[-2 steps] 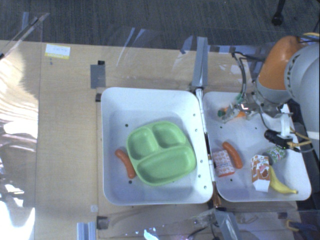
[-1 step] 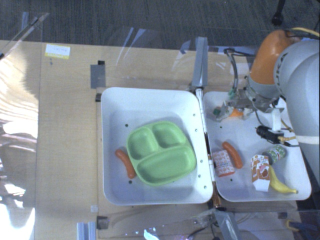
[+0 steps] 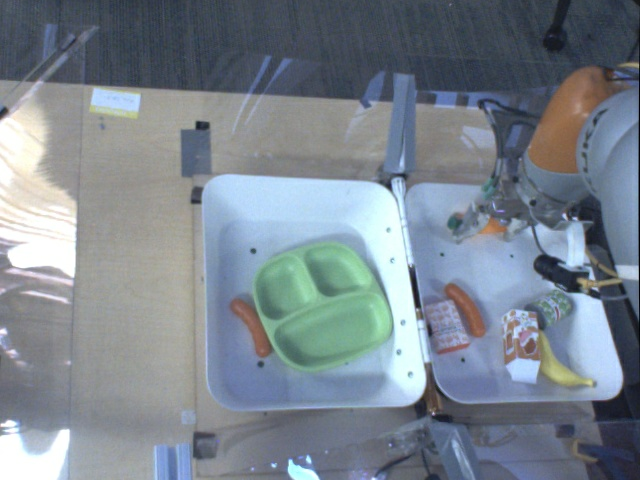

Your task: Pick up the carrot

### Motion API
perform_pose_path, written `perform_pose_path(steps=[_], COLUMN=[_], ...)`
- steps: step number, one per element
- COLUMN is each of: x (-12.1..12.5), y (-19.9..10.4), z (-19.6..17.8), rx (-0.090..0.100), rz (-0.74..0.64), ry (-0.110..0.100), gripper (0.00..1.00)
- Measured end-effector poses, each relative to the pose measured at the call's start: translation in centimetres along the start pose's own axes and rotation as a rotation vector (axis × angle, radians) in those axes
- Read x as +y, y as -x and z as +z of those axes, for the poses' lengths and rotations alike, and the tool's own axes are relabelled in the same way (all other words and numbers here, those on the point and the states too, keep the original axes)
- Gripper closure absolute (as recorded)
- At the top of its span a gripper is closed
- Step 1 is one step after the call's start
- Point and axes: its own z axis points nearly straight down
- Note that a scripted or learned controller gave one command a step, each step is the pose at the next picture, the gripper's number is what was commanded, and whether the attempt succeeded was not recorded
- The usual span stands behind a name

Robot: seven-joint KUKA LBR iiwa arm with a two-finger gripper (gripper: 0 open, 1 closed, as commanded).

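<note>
The carrot [image 3: 487, 227], a small orange piece with a green top pointing left, is at the back of the right bin [image 3: 440, 203]. My gripper [image 3: 493, 218] reaches down from the right, directly over the carrot. The orange body shows between its two grey fingers, which are closed against it. The gripper covers part of the carrot, and I cannot tell whether the carrot touches the bin floor.
The right bin also holds a sausage [image 3: 465, 308], a red and white packet [image 3: 446, 326], a small carton [image 3: 520, 345], a banana [image 3: 560, 365] and a green can [image 3: 552, 306]. The left bin [image 3: 225, 268] holds a green divided plate [image 3: 322, 305] and another sausage [image 3: 250, 326].
</note>
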Motion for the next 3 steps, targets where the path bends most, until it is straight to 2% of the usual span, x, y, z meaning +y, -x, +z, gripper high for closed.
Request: perform_pose_path(steps=[1,3], x=[0.8,0.8], y=[0.9,2.2], z=[0.2,0.2], rx=[0.014,0.012], rz=[0.008,0.013], ry=[-0.029,-0.029], gripper=[0.0,0.0])
